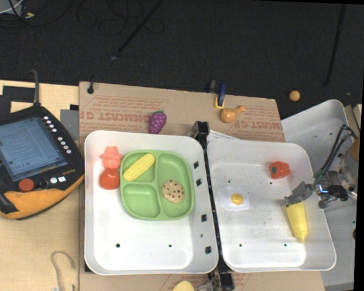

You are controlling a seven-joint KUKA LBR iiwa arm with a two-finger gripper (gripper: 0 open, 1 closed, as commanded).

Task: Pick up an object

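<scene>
Lower your tool (308, 196), its finger state unreadable here, squarely over the yellow mustard bottle (298, 220) in the right bin (255, 255), gripping mid-body.

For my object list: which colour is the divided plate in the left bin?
Green, seen best in the camera view: plate.

The arm is cut off at the right edge of the view, so just the gripper (310, 196) end reaches over the right bin's (267, 262) right rim, and its fingers are too blurred to read. A yellow thing (182, 290) below the bins runs off the bottom edge. The pendant's (29, 158) left side is clipped by the left edge. The screen text is too small to make out.
</scene>
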